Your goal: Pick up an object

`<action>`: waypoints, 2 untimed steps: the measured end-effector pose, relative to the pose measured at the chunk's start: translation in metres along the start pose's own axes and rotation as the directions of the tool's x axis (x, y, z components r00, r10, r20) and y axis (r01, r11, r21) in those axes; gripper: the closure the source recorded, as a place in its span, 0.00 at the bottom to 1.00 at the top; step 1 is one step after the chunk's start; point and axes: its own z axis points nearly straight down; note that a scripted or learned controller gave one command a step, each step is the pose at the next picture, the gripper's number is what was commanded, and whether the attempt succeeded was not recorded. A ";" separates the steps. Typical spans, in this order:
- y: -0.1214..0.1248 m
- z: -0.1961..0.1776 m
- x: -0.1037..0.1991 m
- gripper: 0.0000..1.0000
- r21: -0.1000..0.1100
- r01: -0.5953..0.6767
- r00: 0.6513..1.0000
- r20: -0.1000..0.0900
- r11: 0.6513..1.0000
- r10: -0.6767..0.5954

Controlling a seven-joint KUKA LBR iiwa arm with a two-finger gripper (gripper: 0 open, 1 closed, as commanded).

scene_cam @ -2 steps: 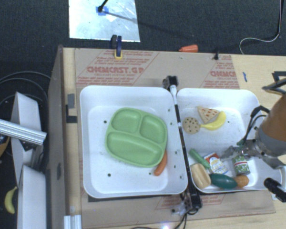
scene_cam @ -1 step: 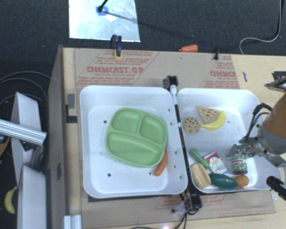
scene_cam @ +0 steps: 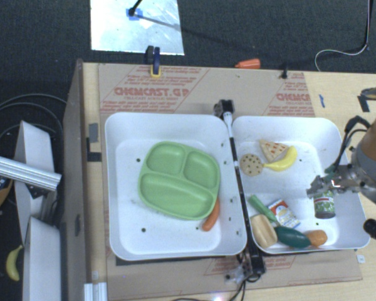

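Two white bins side by side on cardboard-covered bench [scene_cam: 175, 86], dark carpet beyond. Left bin [scene_cam: 122, 143]: green tray [scene_cam: 178, 179], carrot [scene_cam: 210, 218] touching its lower right edge. Right bin [scene_cam: 326, 133]: pizza slice [scene_cam: 272, 149], banana [scene_cam: 284, 160], cookie [scene_cam: 250, 163] near top; food cluster at bottom edge. Gripper [scene_cam: 324, 190] over right side, directly above small dark jar [scene_cam: 324, 207]; finger spread and any grasp cannot be told. Bin centre open.

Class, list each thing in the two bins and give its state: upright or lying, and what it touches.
Green tray: flat, compartments bare.
Carrot: lying against the tray's edge.
Cookie: flat, alone.
Pizza slice: flat, touching banana.
Banana: lying.
Jar: upright, below the hand.
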 end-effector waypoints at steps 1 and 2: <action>0.056 -0.024 0.044 1.00 0.001 0.005 1.000 -0.002 1.000 -0.005; 0.082 -0.031 0.106 1.00 0.004 0.006 1.000 -0.005 1.000 -0.006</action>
